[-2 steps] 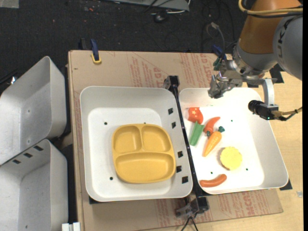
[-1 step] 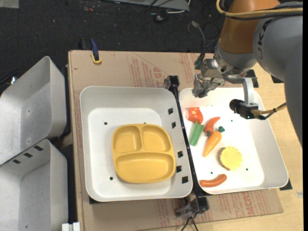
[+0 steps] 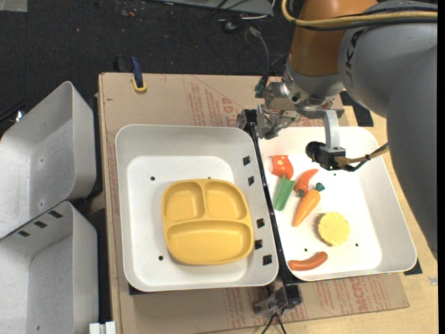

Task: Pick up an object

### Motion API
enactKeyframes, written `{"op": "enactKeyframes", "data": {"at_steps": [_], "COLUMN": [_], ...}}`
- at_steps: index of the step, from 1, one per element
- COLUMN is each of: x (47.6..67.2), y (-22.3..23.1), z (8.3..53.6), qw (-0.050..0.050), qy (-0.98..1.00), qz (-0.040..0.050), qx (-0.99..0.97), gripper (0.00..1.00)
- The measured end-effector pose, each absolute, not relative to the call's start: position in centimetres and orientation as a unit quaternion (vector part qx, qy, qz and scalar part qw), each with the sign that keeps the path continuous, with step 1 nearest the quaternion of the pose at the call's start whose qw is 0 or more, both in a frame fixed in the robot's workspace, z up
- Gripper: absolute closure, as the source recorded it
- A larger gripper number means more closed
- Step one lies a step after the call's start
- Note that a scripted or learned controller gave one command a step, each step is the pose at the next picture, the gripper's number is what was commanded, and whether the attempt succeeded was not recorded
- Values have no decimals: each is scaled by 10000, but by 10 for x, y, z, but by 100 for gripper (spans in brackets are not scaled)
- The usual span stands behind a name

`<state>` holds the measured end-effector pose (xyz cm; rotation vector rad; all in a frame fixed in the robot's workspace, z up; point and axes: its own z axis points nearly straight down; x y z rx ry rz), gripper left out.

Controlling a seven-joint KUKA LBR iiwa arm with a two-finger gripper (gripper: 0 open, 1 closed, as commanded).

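The right bin [image 3: 389, 207] holds several toy foods. A small red pepper piece [image 3: 281, 165] lies near its left wall, with a green vegetable [image 3: 283, 192] just below it. Beside them are a red-orange chili [image 3: 304, 179] and an orange carrot [image 3: 306, 206]. A yellow round piece [image 3: 333, 228] and a reddish sausage [image 3: 308, 261] lie nearer the front. My gripper [image 3: 267, 122] hangs over the back left corner of the right bin, above and behind the red pepper piece, apart from all the foods.
The left bin [image 3: 139, 186] carries a yellow divided plate [image 3: 207, 221]. The grey arm and its orange band [image 3: 327, 19] cover the back right. A black cable fitting [image 3: 325, 155] hangs over the right bin's back. White containers [image 3: 42, 186] stand at the far left.
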<state>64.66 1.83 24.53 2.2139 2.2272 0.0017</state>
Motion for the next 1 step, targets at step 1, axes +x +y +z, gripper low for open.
{"op": "enactKeyframes", "data": {"at_steps": [1], "x": [641], "y": [77], "z": [247], "qw": [6], "qy": [7093], "qz": [6], "qx": [7049], "gripper": [100]}}
